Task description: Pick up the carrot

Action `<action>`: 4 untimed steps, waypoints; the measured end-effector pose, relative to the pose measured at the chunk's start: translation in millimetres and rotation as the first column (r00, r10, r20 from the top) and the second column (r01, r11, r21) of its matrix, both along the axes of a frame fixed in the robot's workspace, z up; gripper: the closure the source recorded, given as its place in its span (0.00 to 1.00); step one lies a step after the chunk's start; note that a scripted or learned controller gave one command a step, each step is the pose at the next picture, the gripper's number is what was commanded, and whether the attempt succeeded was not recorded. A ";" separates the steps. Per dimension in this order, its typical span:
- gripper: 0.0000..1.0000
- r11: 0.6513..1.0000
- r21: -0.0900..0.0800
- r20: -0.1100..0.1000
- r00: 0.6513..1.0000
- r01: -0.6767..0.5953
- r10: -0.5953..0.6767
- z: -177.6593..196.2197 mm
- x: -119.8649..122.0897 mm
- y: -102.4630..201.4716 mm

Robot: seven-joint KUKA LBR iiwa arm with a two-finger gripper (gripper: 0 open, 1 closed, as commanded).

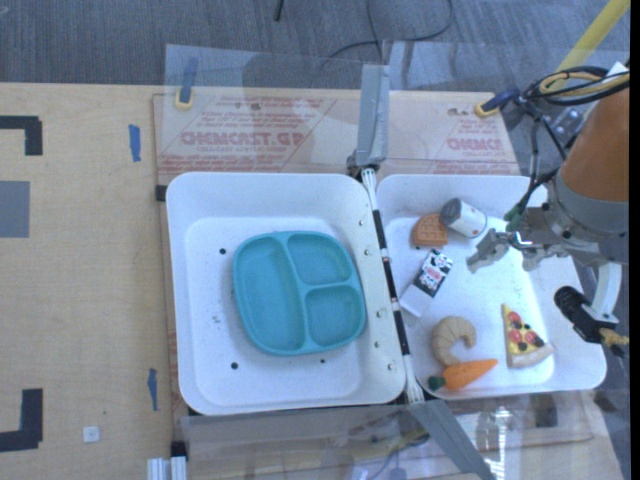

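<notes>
A fixed camera looks down at a slant on a pale wooden bench (80,298) bearing two shallow white bins side by side. The right bin (580,368) is the landmark here. Beyond it lies grey carpet with a dark cable loop, and a clear plastic sheet with red lettering lies under the bins' far edges.

The left bin (200,218), touching the right bin along a shared edge, holds a teal divided plate (298,291).

The grey arm with its orange band (600,158) reaches over the right bin's far right side. Its gripper (505,246) hovers above the bin's middle, well apart from the carrot; whether its fingers are apart or together cannot be told from this angle, and nothing shows between them.

Inside the right bin, the carrot (468,373) lies on its side at the near edge, green end toward the left bin. A croissant (453,336) sits just beside it, a pizza slice (522,336) near the near right corner, a small black-and-white carton (430,276) by the shared edge, and a cookie (430,230) and a small can (462,216) toward the far side.

The approach appears to be under way. Next, the gripper likely needs to travel toward the near edge and descend squarely across the carrot, clear of the croissant.
</notes>
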State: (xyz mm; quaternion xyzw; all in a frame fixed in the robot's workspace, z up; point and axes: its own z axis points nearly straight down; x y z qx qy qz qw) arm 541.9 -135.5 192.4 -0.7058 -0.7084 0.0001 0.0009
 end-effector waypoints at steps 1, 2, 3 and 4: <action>0.00 0.999 -0.001 0.000 0.999 0.046 -0.046 -75.2 -63.2 9.6; 0.00 0.974 -0.014 0.027 0.974 -0.226 0.227 -94.0 -54.5 27.0; 1.00 0.976 -0.013 0.030 0.975 -0.220 0.220 -85.3 -54.5 24.9; 0.00 0.975 -0.013 0.030 0.975 -0.220 0.221 -85.3 -54.4 25.1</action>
